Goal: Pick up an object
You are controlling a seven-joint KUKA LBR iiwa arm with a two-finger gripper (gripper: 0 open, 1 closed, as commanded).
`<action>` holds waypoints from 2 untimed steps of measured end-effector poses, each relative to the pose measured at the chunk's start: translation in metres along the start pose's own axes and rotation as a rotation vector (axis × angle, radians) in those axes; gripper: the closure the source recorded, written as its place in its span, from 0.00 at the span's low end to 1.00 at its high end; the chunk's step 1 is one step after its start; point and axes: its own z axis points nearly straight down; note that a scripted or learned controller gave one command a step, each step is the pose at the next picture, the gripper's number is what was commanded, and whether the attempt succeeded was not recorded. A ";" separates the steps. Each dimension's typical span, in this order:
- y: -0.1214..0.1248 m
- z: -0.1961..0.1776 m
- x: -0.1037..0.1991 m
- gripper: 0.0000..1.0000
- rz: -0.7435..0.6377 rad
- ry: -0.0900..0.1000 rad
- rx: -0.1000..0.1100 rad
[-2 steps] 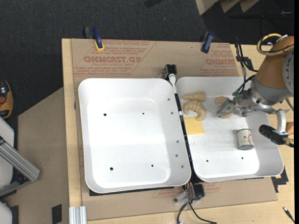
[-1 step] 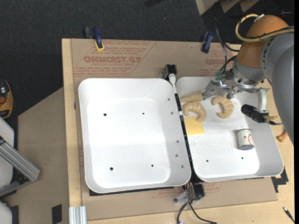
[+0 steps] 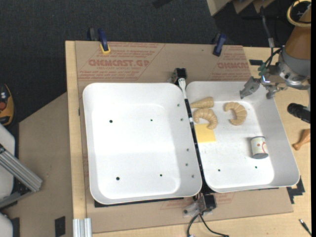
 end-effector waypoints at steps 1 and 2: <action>-0.004 0.090 -0.015 0.00 -0.003 0.013 0.013; -0.003 0.076 -0.016 1.00 -0.006 0.006 0.009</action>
